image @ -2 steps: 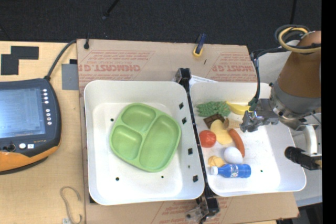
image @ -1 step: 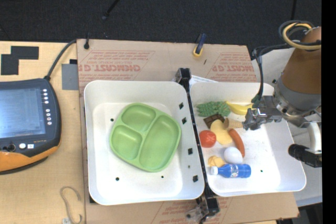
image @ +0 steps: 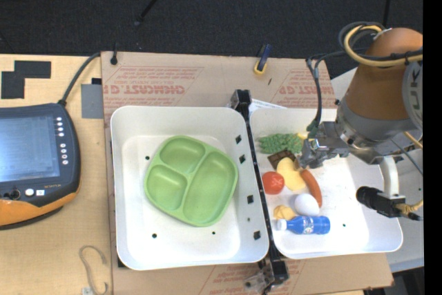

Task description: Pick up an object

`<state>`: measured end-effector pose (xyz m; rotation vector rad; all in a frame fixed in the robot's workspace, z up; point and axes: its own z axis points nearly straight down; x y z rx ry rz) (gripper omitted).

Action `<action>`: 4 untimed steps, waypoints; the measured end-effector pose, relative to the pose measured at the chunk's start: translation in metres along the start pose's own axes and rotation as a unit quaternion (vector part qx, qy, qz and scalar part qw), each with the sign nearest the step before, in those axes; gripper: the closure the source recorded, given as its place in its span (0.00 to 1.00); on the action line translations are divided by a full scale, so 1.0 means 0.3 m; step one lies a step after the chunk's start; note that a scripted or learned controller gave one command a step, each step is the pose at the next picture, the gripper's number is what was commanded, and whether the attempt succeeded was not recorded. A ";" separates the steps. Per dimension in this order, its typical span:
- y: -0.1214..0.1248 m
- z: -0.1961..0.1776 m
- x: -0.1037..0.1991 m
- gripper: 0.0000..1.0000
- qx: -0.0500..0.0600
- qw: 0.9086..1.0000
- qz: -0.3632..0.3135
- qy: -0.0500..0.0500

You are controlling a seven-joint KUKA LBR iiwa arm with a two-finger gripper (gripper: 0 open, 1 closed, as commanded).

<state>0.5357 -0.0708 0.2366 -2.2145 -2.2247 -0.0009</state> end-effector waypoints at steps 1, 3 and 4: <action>-0.007 0.036 0.147 1.00 0.002 1.000 0.001 0.000; -0.013 0.002 0.428 1.00 0.001 1.000 0.001 -0.001; -0.008 0.070 0.413 1.00 0.003 1.000 0.002 -0.002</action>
